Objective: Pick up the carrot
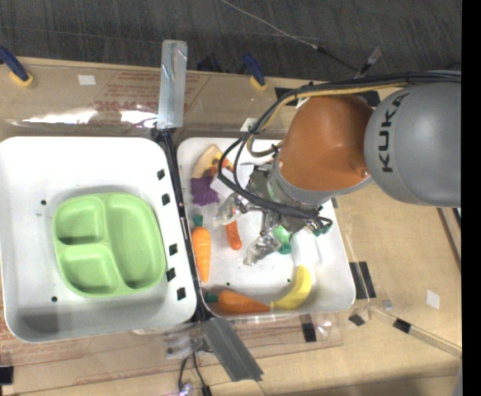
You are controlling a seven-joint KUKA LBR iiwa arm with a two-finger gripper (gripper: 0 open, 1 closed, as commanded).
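An orange carrot (200,252) lies lengthwise along the left wall of the right bin (336,264). A second, larger carrot (238,303) rests at the bin's front edge, and a small orange piece (234,236) sits near the middle. My gripper (257,239) hangs low over the middle of the right bin, under the orange wrist band (327,143). It is just right of the small orange piece and a short way right of the carrot by the wall. The wrist hides the bin floor behind the gripper.
A yellow banana (299,289) lies at the right bin's front right, touching the larger carrot's tip. A purple item (205,190) and a pale wedge (208,159) sit at the back left, a green piece (282,238) beside the gripper. The left bin (17,172) holds a green divided plate (108,243).
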